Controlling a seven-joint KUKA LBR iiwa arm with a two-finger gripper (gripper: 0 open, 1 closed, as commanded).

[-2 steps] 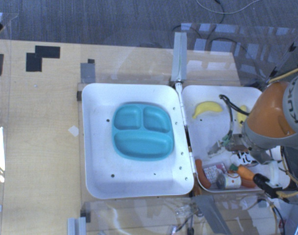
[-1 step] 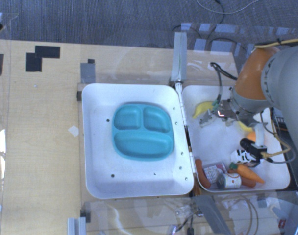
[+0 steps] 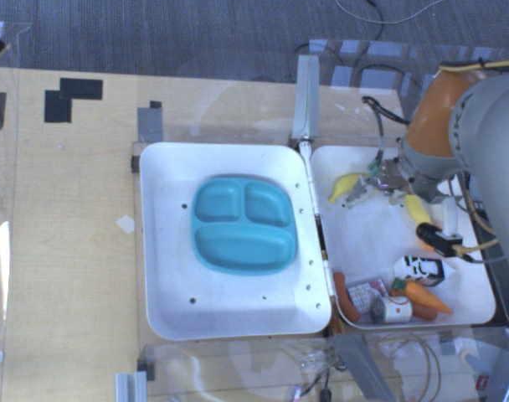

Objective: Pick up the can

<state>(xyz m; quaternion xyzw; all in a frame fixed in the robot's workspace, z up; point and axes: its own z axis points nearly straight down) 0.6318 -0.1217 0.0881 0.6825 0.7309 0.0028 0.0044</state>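
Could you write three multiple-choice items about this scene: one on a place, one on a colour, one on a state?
1. Where does the small grey metal can with the red and white label lie?
A. On the divided plate
B. Near the front edge of the right white bin
C. On the wooden bench

2. What colour is the divided plastic plate in the left white bin?
A. Blue
B. Red
C. Yellow

3. What is the state of the can?
A. Lifted above the bin
B. Standing on the plate
C. Lying in the bin among other items

Answers:
1. B, since the can is at the front of the right white bin, beside the orange carrot.
2. A, since the plate is plainly light blue.
3. C, since the can rests low in the bin, while the pincer is at the far end near the yellow banana.
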